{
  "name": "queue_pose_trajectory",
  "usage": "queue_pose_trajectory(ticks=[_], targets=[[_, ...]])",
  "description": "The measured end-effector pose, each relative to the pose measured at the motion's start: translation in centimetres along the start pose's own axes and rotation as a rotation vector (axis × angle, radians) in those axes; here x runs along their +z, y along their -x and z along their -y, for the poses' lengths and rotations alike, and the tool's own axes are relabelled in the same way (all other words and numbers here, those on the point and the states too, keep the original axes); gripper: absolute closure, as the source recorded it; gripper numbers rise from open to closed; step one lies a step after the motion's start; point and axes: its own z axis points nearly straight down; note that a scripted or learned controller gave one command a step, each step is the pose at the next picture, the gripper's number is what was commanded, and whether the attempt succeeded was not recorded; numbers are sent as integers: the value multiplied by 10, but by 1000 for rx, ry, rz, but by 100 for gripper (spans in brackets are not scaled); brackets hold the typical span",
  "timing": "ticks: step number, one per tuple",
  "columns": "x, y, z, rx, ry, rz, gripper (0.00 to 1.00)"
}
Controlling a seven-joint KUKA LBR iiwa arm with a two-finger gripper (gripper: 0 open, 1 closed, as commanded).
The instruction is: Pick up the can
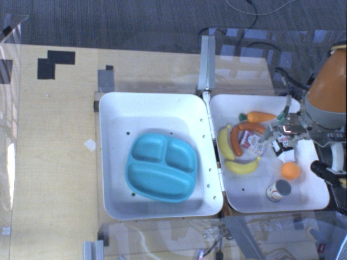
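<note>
In the right bin (320, 199), near its front edge, the can (278, 190) stands upright with its grey top toward the camera; nothing is touching it. Just behind the can and a little to the right lies a small orange fruit (291, 170), close to the can but apart from it. To the left of the can and further back, a yellow banana (238, 167) lies curved on the bin floor. Against the banana's inner side there is a brown-red sausage (236, 137) and a packet with a red and white label (250, 141); these three things are touching or overlapping. Behind them, well apart from the can, a carrot (261, 116) with a green end lies across the bin.

The gripper (283, 130) is above the back part of the same bin, just to the right of the packet and well behind the can. I cannot tell its state, because its end is too small and confused with the things below. It holds nothing that can be seen. The orange band of the arm (329, 85) is at the right side, behind the can.

In the left bin (114, 145), far to the left of the can, a blue tray (161, 167) with three compartments lies flat near the middle.
</note>
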Motion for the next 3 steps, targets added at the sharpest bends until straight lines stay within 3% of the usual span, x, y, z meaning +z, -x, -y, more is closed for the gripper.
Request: queue_pose_trajectory(ticks=[1, 2, 3], targets=[[97, 5, -8, 55, 3, 0, 0], [86, 4, -10, 55, 8, 1, 100], [-52, 57, -69, -111, 6, 3, 100]])
